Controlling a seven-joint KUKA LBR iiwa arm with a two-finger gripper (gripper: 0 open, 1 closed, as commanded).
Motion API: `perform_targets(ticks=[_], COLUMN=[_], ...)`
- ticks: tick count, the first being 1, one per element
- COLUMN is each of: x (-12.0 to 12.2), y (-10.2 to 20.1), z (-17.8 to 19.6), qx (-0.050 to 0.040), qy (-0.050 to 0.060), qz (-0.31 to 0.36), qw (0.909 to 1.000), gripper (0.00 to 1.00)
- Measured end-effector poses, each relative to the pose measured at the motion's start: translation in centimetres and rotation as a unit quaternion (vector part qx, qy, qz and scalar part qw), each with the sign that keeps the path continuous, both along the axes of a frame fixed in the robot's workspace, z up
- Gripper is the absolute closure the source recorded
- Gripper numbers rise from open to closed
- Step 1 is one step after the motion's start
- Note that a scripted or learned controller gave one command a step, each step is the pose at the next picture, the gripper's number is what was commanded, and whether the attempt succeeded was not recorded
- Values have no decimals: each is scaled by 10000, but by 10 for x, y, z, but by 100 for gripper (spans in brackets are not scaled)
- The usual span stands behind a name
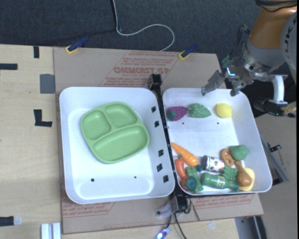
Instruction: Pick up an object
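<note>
Toy food filled the right bin, and the handiest piece for a pick looked to be the yellow lemon, lying alone near the far rim. It was probably light, hard plastic, smooth and a bit slippery, so best squeezed across its middle. Biggest in view, the green divided plate sat in the left bin, untouched. Over at the right bin's far edge hovered the gripper, fingers spread wide and gripping nothing, with the lemon just below and in front of it. Smaller still, the orange carrot lay beside the crowded near-corner pile.
</note>
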State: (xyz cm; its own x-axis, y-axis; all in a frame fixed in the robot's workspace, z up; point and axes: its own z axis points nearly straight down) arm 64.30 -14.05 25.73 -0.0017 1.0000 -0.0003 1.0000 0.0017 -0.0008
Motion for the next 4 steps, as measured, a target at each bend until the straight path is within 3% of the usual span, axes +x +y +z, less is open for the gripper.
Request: perform_targets(ticks=[1,2,3,4], x=[-12,-50,-146,-142], y=[84,176,264,258], z=[155,232,282,288], qx=[7,18,28,-5], qy=[-92,-43,-29,3], qz=[49,55,69,12], qw=[9999,10000,10000,10000], gripper=[0,0,0,100])
